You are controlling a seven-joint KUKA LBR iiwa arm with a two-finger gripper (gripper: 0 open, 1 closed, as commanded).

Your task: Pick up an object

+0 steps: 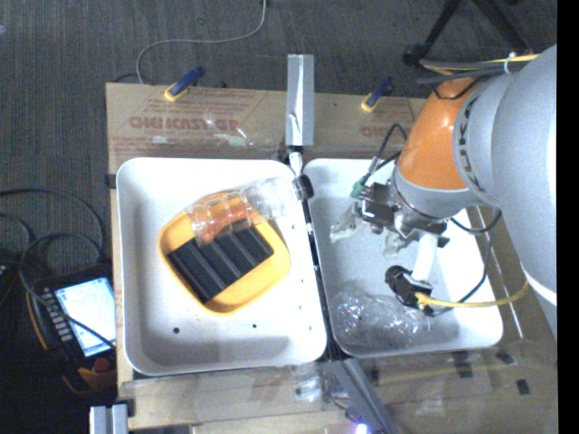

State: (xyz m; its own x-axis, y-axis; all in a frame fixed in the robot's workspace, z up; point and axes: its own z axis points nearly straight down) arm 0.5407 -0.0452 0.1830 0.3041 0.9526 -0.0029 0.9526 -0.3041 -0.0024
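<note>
Over the right bin's back-left part hangs the hand; apart or together, can't tell. Crumpled clear bag at that bin's front edge. Left bin: yellow tray, clear packet on its back edge.

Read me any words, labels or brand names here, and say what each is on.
"KU", cut off, on the arm's orange band.
Red print on the cardboard: too blurred to read.
Handheld screen at left: too small to read.
</note>
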